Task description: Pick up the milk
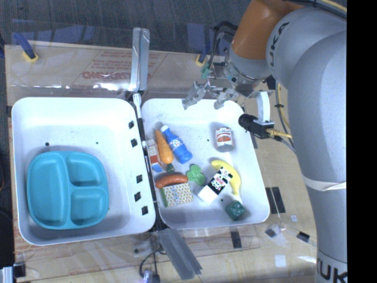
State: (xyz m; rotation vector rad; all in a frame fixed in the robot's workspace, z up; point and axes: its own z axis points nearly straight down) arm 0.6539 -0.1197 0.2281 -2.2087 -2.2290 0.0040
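**Operator:** Where is the milk?

**Inspector:** Your milk carton (215, 184), cow-patterned, lies tilted in the right bin (250, 158), touching the banana (231, 174) on its right. A green item (196, 174) sits just left of the carton, a dark green one (235, 210) below it.

**Operator:** And the gripper?

**Inspector:** Your gripper (205, 99) hangs well above the carton, at the bin's far rim, fingers spread, pinching nothing.

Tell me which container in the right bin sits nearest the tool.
The small can with the red label, alone near the bin's right wall, sits just below the tool. The blue bottle and the cow-patterned milk carton lie farther off.
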